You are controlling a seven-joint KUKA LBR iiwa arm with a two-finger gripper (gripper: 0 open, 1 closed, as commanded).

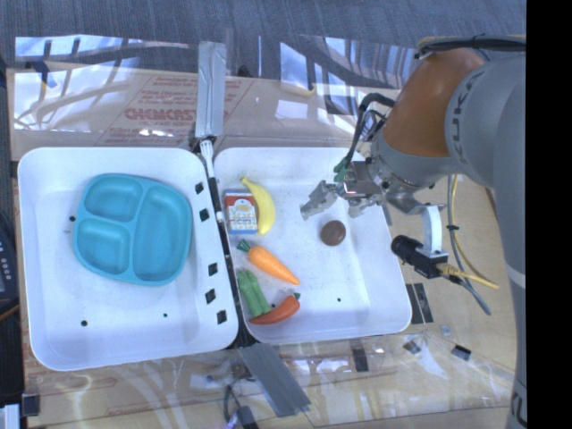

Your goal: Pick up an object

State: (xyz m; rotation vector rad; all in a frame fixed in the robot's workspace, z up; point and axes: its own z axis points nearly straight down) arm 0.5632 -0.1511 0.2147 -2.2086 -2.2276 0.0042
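Here the approach step is judged to be in hand, with nothing yet grasped. The gripper [335,199] is seen over the upper part of the right bin [380,307], reached in from three o'clock by the grey arm [483,105] with its orange band. Its fingers [316,201] appear to be spread apart, and nothing is seen between them. The nearest candidate is a small brown round object [333,232], lying on the bin floor just at six o'clock of the gripper, apart from it and well clear of the other items. Along the bin's nine o'clock side are ranged a banana [262,205], a small red-and-white carton [239,213] touching it, a carrot [271,264], a green vegetable [251,292] and a red pepper [278,311]. A blue divided plate [134,228] lies in the left bin [36,266]. For the next move, a slight shift toward six o'clock would be called for so that the brown object is centred between the fingers, followed by a descent to the floor and a closing. A miss is judged possible, since a small round thing may roll or slip aside when pinched.
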